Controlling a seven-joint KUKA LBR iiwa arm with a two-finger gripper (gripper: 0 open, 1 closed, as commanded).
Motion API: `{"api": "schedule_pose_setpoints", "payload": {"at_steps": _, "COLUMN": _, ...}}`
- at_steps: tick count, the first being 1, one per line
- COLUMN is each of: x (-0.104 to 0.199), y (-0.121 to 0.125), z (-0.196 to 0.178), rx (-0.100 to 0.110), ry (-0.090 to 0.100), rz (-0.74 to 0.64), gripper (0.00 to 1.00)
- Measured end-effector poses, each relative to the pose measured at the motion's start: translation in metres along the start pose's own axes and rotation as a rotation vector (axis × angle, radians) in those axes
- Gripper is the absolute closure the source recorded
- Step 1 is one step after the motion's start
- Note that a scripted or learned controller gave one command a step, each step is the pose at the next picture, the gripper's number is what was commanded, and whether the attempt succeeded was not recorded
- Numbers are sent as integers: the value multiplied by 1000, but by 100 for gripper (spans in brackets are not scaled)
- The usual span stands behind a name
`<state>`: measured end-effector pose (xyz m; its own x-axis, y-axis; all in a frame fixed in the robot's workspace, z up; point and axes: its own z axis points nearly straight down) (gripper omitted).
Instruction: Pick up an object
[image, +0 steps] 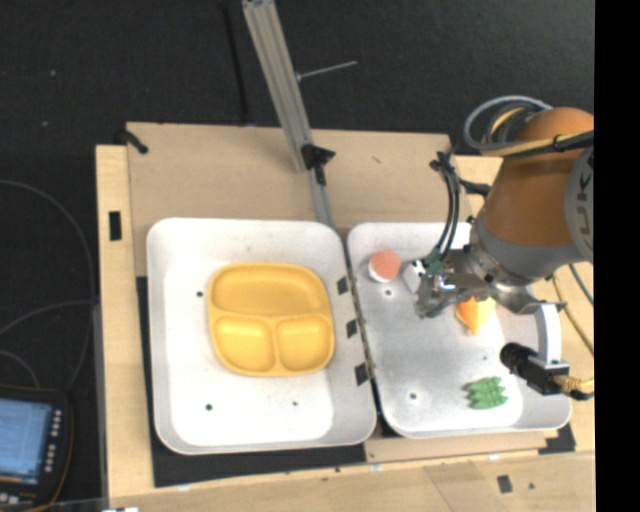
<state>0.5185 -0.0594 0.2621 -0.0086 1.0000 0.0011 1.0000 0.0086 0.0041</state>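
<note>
The right bin (430, 400) holds a small pink round piece (384, 266) near its far left, an orange piece (472, 314) in the middle right, and a green ridged piece (486, 393) near the front. My gripper (432, 299) hangs over the right bin between the pink piece and the orange piece, just left of the orange one. Nothing shows between its fingers, and its wrist hides part of the orange piece.
The left bin (180, 400) carries a yellow three-compartment plate (270, 318). A metal post (290, 100) rises from the back at the seam between the bins. The arm's orange band (535, 190) looms over the right bin's far right corner.
</note>
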Motion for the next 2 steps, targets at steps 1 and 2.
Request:
{"api": "schedule_pose_setpoints", "payload": {"at_steps": 1, "x": 52, "y": -5, "z": 14, "rx": 3, "ry": 0, "rz": 2, "gripper": 100}}
{"api": "schedule_pose_setpoints", "payload": {"at_steps": 2, "x": 109, "y": -4, "z": 7, "rx": 2, "ry": 1, "rz": 0, "gripper": 100}}
